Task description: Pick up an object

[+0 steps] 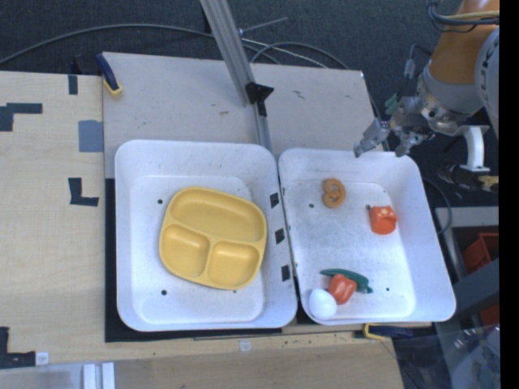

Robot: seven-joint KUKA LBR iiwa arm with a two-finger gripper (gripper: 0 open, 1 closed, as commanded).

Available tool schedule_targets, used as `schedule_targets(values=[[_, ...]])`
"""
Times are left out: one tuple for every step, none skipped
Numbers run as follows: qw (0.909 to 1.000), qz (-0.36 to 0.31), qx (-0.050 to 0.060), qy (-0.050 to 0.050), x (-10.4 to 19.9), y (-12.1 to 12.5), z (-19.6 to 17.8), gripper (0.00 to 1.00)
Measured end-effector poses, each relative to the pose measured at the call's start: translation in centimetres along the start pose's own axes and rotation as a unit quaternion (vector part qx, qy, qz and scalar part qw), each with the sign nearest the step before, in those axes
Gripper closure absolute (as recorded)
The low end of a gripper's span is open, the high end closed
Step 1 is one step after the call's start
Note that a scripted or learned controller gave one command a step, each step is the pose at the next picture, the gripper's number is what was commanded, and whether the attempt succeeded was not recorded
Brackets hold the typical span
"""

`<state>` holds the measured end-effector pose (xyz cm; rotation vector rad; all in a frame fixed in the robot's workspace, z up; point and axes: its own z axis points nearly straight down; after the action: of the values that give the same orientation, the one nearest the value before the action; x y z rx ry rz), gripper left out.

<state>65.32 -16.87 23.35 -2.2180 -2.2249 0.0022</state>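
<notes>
White egg-shaped object (322, 303) partly overlaps red-and-green toy pepper (344, 285), pepper's long axis roughly horizontal; gripper (381, 138) fingers: can't tell.

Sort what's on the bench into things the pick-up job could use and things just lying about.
Job:
tool, above the right bin's far rim
brown ring-shaped piece
orange piece
red pepper with green stem
white egg

Lying about:
yellow divided plate in the left bin
blue-and-yellow clamp
metal pole
</notes>
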Motion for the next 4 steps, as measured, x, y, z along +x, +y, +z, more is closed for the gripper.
schedule_targets(values=[[1.0000,0.000,0.000,0.000,0.0,0.0,0.0,0.00],[1.0000,0.000,0.003,0.000,-0.1,0.3,6.4,0.00],[1.0000,0.000,0.004,0.001,0.5,0.0,12.8,0.00],[1.0000,0.000,0.001,0.000,0.7,0.0,14.6,0.00]])
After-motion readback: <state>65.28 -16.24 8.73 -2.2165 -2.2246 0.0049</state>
